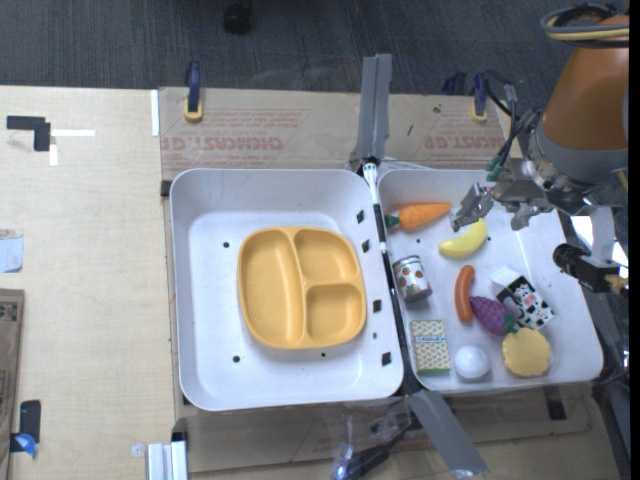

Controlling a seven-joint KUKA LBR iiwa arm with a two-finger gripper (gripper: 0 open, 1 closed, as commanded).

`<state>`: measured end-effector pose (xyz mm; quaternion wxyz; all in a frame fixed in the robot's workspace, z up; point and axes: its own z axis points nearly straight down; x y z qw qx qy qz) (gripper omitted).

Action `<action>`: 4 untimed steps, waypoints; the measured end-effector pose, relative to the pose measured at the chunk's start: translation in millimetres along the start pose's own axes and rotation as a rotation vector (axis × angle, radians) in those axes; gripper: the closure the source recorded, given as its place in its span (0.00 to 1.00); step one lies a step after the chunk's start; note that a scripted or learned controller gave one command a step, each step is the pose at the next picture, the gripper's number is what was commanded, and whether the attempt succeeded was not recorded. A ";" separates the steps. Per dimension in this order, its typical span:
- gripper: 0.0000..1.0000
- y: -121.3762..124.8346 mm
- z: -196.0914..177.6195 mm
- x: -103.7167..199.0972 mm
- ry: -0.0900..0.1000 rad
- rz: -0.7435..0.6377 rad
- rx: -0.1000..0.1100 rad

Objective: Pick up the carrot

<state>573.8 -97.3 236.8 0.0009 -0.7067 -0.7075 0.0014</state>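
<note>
The carrot (421, 214), orange with a green top at its left end, lies near the back left of the right bin (578, 363). My gripper (497, 205) hangs over the back of that bin, to the right of the carrot and just above the yellow banana (465, 241). Its fingers (470, 208) are spread apart with nothing between them. The carrot lies untouched on the bin floor.
The right bin also holds a small can (411, 278), a red sausage (464, 293), a purple fruit (491, 314), a black-and-white box (526, 302), a green carton (430, 346), a white ball (472, 362) and a yellow round thing (526, 352). The left bin (200, 288) holds a yellow divided plate (300, 286).
</note>
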 end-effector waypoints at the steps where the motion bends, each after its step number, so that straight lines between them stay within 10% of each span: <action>1: 0.00 42.4 46.5 47.1 0.000 -0.059 0.000; 2: 0.00 56.6 145.1 -1.5 0.000 -0.117 -0.002; 3: 1.00 56.8 135.7 -2.9 -0.001 -0.113 -0.003; 4: 1.00 5.2 45.5 46.2 0.000 -0.063 -0.002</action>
